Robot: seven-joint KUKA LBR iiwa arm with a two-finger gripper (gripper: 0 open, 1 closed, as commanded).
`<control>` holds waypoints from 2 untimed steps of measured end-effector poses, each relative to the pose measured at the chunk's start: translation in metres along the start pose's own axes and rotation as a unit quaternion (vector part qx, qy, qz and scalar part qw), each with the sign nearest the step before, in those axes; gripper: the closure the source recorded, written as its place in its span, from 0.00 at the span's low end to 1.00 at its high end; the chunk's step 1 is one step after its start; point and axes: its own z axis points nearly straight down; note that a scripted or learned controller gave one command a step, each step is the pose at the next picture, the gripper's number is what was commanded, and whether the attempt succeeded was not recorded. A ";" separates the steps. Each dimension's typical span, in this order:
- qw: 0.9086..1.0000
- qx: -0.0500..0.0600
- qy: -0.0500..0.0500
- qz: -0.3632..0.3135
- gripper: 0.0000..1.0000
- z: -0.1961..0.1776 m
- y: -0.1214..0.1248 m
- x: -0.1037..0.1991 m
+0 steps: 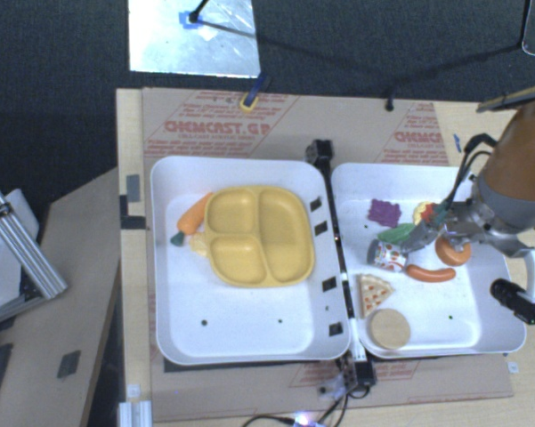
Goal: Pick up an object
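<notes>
So the grey arm with the orange band came in from the right over the right-hand shallow white bin, and its hand sat low in the middle of the toy pile there. Honestly couldn't tell whether it was open, closed or gripping anything, since the tip was tangled up visually with the clutter. The closest candidate looked like the small white cup-like toy with red marks, lying just down and to the left of the hand's tip, with a green leafy plastic piece touching or nearly touching the hand on that same side. The red toy sausage lay just below the hand, its long axis running roughly left to right, and an orange round toy sat right beside the wrist. A purple grape-bunch toy was up and to the left, a bit further off. The pizza-slice toy and tan round cookie sat nearer the bin's front edge. The yellow divided plate and orange toy carrot were over in the left bin, well apart from the hand.
</notes>
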 end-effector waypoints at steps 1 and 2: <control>1.000 0.002 0.000 0.000 0.00 0.044 0.003 0.006; 1.000 -0.004 -0.001 0.001 0.00 0.082 0.005 0.012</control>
